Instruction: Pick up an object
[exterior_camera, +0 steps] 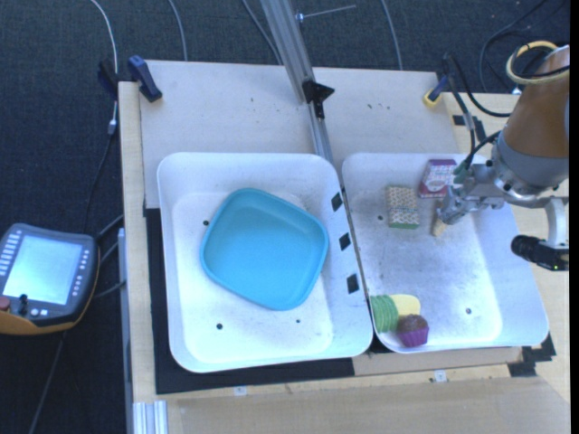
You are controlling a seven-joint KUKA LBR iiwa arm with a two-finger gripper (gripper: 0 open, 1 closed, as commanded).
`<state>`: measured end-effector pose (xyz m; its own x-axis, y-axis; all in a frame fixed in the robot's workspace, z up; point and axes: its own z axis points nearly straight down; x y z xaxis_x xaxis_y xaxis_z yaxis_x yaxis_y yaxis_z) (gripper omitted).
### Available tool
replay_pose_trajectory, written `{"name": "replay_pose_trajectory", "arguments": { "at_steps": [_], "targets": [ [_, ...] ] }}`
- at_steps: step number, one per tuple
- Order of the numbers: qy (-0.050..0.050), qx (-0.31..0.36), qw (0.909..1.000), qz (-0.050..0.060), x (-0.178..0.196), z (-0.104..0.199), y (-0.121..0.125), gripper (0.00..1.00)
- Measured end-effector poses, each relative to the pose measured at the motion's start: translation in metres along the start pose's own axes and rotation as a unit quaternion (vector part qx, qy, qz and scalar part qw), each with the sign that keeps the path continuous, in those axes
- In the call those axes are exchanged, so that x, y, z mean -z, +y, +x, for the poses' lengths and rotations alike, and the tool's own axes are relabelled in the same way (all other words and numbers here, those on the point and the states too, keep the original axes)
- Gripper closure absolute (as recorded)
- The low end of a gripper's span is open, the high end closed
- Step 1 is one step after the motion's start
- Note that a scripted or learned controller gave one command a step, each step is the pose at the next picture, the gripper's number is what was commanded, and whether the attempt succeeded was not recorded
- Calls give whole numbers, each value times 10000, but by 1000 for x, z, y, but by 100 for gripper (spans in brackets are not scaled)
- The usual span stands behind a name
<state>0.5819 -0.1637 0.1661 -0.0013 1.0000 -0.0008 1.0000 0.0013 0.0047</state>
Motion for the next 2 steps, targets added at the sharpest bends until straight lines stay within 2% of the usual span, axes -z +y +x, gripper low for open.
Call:
{"name": "replay_pose_trajectory", "arguments": {
  "at_steps": [2],
  "targets": [
    [0, -5, 10000, -1, 87, 1, -1, 100]
  ]
}}
